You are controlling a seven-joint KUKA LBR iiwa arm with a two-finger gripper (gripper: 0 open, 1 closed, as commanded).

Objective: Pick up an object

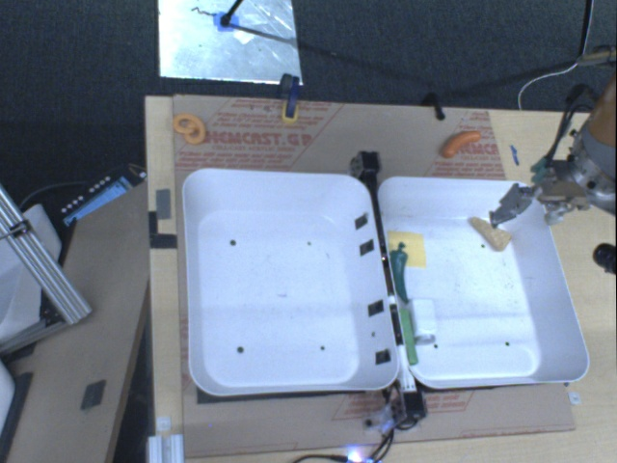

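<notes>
The right bin (540, 355) holds three things. A tan, bread-like chunk (492, 233) lies near its far right side. A flat yellow square (409, 248) rests by the left wall, and a long green tool with a white part (405, 307) lies along that wall. My gripper (507, 210) reaches in from the right and hovers just above the far side of the tan chunk. I see nothing held in it.
The left bin (280, 278) sits beside the right one, joined by black clips (371, 249). On the bench beyond the bins lie an orange sausage shape (461, 144), an orange ring (190, 128) and a yellow and blue clamp (288, 99).
</notes>
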